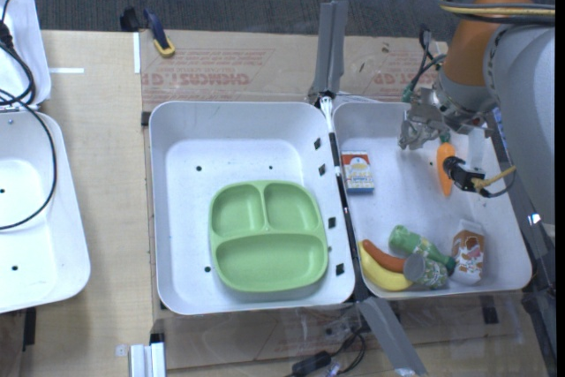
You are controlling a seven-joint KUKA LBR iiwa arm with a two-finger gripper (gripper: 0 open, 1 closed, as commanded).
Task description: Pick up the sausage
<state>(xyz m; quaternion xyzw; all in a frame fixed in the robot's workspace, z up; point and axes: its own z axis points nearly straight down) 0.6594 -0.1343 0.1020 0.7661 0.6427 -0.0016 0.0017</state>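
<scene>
Hanging over the upper right of the right-hand bin point(521, 274), the gripper point(415, 137) sits below the arm's orange band point(472, 40), and whether it is open or closed cannot be told from this angle. Nothing is visibly held by it.

Low in that same bin, toward the bottom of the frame, the sausage point(385, 255) lies as a short reddish-orange piece, resting on top of a yellow banana point(381, 275) and touching a green bottle point(422, 255) on its right. It is well apart from the gripper. Just right of the bottle a small white and red pouch point(468, 255) lies near the bin's lower right corner. An orange carrot point(445, 168) lies just right of and below the gripper, close to a black cable. A small box point(357, 173) with a red and blue label rests near the bin's left wall, in the middle of the frame.

In the left-hand bin point(172, 190) there is a green divided plate point(267, 237) with three sections, set toward the lower right of that bin. Both bins stand side by side on the desk point(97, 66), and a yellow and blue clamp point(157, 35) lies at its upper left edge.
</scene>
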